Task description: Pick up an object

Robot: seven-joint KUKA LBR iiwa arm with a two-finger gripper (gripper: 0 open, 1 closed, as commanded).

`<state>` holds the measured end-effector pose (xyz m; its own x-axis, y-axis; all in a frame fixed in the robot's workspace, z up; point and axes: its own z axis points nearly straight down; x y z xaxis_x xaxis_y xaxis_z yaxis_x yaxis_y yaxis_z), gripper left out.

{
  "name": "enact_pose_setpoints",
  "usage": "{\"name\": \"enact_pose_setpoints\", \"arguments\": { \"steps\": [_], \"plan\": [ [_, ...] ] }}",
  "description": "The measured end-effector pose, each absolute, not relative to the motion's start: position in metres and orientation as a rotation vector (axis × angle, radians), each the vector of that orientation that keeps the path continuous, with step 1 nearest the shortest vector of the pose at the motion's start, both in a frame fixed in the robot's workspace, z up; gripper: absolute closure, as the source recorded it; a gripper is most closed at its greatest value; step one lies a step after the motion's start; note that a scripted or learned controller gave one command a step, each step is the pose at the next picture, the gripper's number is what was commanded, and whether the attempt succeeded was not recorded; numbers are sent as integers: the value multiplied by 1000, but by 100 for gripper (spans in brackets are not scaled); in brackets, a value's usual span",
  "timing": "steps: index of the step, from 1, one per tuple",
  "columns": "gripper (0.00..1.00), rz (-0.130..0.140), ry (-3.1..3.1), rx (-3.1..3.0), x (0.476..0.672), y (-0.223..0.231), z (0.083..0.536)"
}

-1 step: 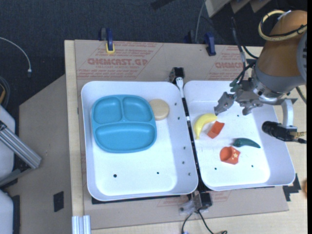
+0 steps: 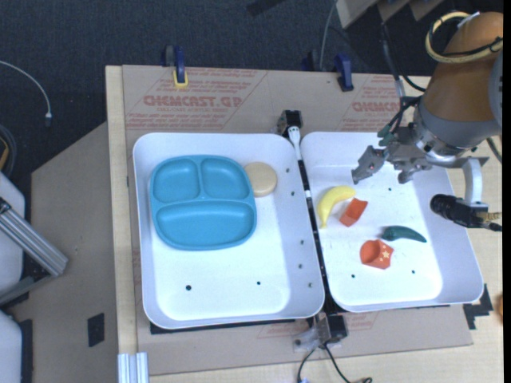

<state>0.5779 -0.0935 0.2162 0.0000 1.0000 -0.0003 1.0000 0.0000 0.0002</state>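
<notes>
white plastic makes up both shallow bins on the bench, the left bin [image 2: 160, 294] and the right bin [image 2: 447, 282], parted by a dark strip. in the left bin lies a blue divided plate [image 2: 204, 201], with a round cream-coloured disc [image 2: 261, 179] touching its upper right edge. the right bin holds four small things: a yellow banana [image 2: 333, 202] near its left wall, an orange-red block [image 2: 353, 211] just beside the banana, a dark green pepper-shaped piece [image 2: 403, 233] further right, and a red-orange lump [image 2: 376, 254] below them. the grey arm with its orange band reaches in from the right, and the gripper [image 2: 386, 167] hangs over the upper part of the right bin, above the banana and apart from it. its two fingers stand spread wide with nothing between them. blue clamps [image 2: 180, 66] pin the brown board at the far edge.
</notes>
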Motion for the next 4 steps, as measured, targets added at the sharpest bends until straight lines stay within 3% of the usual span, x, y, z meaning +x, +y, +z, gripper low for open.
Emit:
{"name": "enact_pose_setpoints", "arguments": {
  "steps": [1,3,4],
  "plan": [
    [0,-7,2225,2228,576,-94,152],
    [0,-4,2224,2225,575,-92,83],
    [100,4,2218,2222,577,-92,96]
  ]
}}
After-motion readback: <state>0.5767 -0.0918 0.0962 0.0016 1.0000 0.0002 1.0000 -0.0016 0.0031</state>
